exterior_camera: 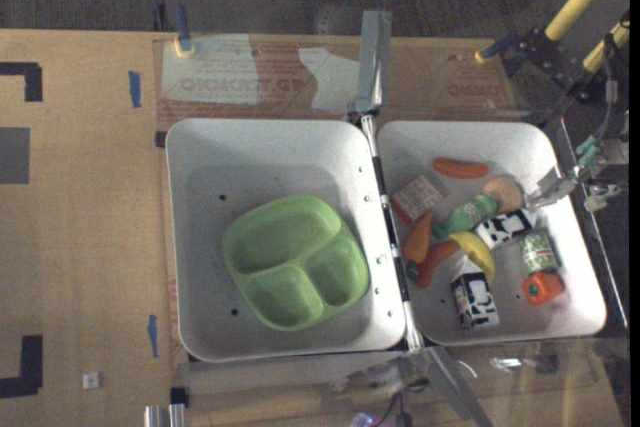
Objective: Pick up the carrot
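Note:
The carrot [418, 237] is a tapered orange piece lying near the left wall of the right bin [575, 315], tilted with its tip pointing up and to the right. A dark red pepper-like piece [436, 262] touches its lower right side. A small packet [418, 193] lies just above it, and a green toy [468, 213] lies to its right.
A green divided plate [295, 260] sits in the left bin [200, 165]. The right bin also holds an orange-red sausage [460, 168], a bread-like piece [503, 190], a banana [474, 251], two cow-patterned cartons [503, 228] [474, 300], a green can [538, 251] and an orange cup [543, 288]. Metal fittings [570, 177] overhang its right rim.

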Controlling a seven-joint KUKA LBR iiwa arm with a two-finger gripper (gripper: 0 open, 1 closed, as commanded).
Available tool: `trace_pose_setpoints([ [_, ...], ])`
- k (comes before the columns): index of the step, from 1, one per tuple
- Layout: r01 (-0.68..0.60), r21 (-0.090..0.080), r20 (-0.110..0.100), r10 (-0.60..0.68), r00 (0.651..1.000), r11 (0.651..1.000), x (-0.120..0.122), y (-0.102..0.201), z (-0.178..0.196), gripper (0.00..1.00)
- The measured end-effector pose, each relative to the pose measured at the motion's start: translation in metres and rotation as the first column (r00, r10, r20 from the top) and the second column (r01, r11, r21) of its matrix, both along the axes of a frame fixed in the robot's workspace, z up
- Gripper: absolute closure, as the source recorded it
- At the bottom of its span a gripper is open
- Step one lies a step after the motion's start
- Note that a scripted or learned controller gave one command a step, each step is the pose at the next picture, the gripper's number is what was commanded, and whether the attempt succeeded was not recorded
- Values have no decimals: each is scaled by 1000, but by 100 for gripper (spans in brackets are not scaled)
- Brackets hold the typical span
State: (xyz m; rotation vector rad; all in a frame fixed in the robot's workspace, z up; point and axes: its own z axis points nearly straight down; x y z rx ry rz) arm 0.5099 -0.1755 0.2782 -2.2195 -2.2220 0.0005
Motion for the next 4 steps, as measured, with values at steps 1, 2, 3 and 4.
trace_pose_setpoints([
  [1, 46, 0, -1, -46, 999, 999, -31, -48, -128, 0],
  [2, -357, -4, 5, 357, 934, 934, -30, 21, -178, 0],
  [3, -356, -5, 7, 356, 935, 935, -29, 21, -169, 100],
  [4, -413, -2, 3, 413, 911, 911, -29, 56, -57, 100],
])
